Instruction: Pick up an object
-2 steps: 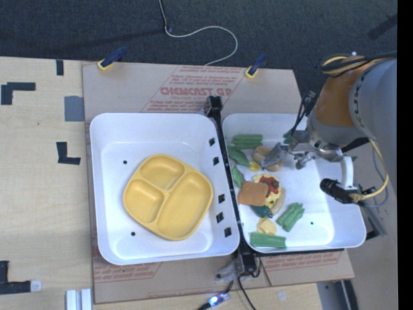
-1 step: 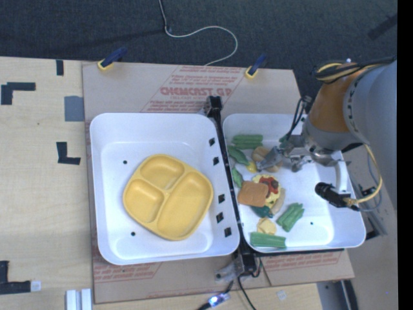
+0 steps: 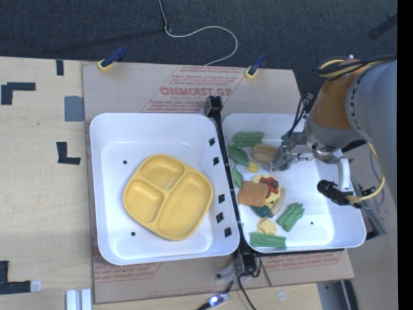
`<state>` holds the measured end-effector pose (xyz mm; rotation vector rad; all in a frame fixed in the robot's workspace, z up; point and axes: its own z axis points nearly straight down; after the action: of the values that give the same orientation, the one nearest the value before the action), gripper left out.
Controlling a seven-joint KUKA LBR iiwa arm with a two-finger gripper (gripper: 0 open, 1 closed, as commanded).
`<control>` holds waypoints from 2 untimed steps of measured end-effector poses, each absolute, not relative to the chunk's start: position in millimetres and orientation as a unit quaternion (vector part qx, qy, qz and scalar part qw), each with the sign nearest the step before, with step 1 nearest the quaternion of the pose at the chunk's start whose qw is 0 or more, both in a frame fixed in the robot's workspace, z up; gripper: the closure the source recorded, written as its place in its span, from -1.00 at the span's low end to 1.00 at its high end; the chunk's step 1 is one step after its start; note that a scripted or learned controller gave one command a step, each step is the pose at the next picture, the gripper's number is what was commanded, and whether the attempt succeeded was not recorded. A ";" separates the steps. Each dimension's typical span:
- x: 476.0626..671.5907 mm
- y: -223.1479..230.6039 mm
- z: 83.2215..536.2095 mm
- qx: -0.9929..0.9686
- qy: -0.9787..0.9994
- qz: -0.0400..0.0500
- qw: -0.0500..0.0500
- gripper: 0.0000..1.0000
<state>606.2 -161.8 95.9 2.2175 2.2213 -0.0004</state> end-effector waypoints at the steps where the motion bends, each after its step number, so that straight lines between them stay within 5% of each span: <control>1: 609.9 -164.0 138.6 0.707 0.707 0.001 0.001 1.00; 2: 612.1 -170.1 190.8 0.707 0.707 0.001 0.002 1.00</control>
<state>612.1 -170.1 190.8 2.2183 2.2191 0.0029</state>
